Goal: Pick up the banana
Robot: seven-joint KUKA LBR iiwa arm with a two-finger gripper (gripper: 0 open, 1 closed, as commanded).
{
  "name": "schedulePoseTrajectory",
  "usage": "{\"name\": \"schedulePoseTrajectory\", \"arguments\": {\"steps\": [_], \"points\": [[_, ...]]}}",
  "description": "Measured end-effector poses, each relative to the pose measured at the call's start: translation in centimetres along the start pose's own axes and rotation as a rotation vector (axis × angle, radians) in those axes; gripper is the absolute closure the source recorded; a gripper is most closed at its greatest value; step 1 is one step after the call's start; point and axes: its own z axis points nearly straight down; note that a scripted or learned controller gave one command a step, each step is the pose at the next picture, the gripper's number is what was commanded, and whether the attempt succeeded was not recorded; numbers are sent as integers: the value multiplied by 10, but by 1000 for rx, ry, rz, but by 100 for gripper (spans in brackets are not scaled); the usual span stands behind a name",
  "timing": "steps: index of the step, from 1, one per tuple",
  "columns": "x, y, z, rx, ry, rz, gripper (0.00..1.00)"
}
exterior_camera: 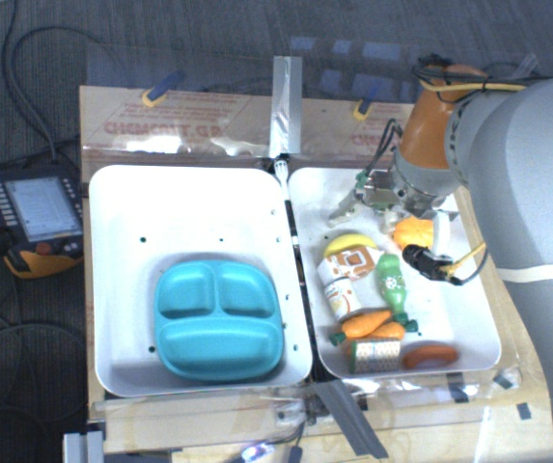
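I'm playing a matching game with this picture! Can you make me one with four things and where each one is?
Things:
1. blue tray
2. banana
3. gripper
4. handheld screen

Places:
A. far end of the right bin
B. left bin
C. on the floor, left of the bench
D. right bin, behind the can

Pairs: 1-B, 2-D, 3-A, 4-C

A: How many bins are on the table?
B: Two white bins, the left bin (112, 258) and the right bin (469, 316).
A: And in them?
B: One blue tray (218, 318), one banana (346, 244), one green bottle (392, 283), two carrots (365, 324), one sausage (428, 356).
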Motion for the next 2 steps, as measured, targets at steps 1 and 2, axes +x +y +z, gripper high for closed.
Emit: {"name": "schedulePoseTrajectory", "arguments": {"steps": [1, 2], "points": [[-1, -23, -1, -3, 0, 149, 0], [21, -43, -1, -2, -2, 397, 0]]}}
